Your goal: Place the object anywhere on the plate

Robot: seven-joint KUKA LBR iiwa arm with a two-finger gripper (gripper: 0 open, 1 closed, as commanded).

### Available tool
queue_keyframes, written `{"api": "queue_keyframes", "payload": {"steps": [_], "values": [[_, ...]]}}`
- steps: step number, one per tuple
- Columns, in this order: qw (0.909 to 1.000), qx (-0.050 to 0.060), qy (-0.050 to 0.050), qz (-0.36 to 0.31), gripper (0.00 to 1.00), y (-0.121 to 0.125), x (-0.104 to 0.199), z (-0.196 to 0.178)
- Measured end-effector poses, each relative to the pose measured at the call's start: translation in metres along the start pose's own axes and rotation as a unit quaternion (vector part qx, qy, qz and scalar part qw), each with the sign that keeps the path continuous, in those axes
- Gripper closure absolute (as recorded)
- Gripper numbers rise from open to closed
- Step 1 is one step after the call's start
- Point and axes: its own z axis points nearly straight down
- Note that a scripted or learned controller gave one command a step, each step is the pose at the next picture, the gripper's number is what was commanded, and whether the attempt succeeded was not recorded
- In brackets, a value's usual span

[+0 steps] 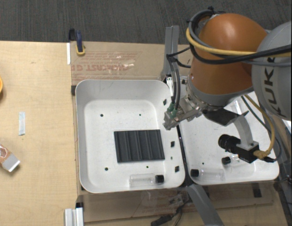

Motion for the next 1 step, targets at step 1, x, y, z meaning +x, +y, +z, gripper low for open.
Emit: {"api": "queue_keyframes", "payload": {"steps": [1], "values": [[0.9991, -0.002, 0.001, -0.043, 1.0, 0.0234, 0.0559, 0.0502]]}}
